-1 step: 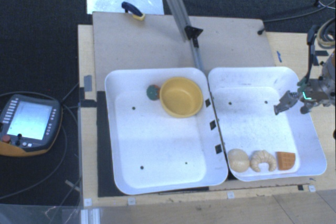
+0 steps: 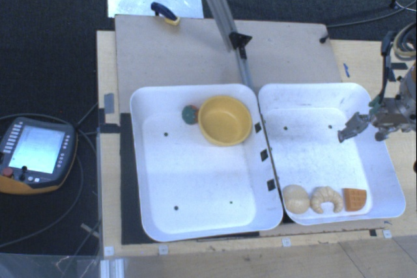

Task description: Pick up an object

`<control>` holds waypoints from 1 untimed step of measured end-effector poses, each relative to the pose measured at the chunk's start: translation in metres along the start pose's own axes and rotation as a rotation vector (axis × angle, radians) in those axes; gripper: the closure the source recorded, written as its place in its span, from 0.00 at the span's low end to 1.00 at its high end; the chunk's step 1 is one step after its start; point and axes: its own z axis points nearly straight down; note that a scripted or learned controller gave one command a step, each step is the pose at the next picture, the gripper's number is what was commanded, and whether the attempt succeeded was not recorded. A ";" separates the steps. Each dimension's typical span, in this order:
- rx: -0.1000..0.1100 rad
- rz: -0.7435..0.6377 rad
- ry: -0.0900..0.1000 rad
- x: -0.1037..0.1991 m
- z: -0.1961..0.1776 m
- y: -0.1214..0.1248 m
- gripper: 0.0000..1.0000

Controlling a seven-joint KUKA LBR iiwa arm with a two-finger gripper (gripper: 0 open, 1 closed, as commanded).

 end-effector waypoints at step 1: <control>0.003 0.000 0.001 0.001 0.042 -0.004 0.00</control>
